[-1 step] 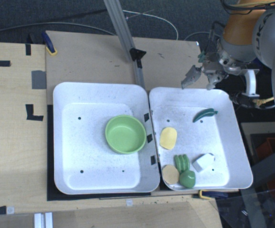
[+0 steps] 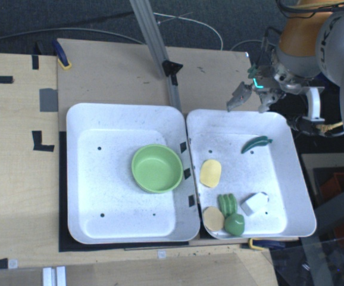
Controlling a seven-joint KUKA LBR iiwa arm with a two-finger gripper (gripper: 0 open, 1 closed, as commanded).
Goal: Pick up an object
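Several small things lie in the right bin (image 2: 291, 159): a green pepper (image 2: 256, 143), a yellow piece (image 2: 210, 173), a white block (image 2: 255, 204). Beyond its far rim, the gripper (image 2: 253, 99) hangs spread wide, holding nothing. The left bin (image 2: 88, 159) holds a green bowl (image 2: 156, 168).

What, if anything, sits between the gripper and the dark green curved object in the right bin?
Nothing visible. The gripper is above the right bin's far rim; bare white floor separates it from the dark green curved object.
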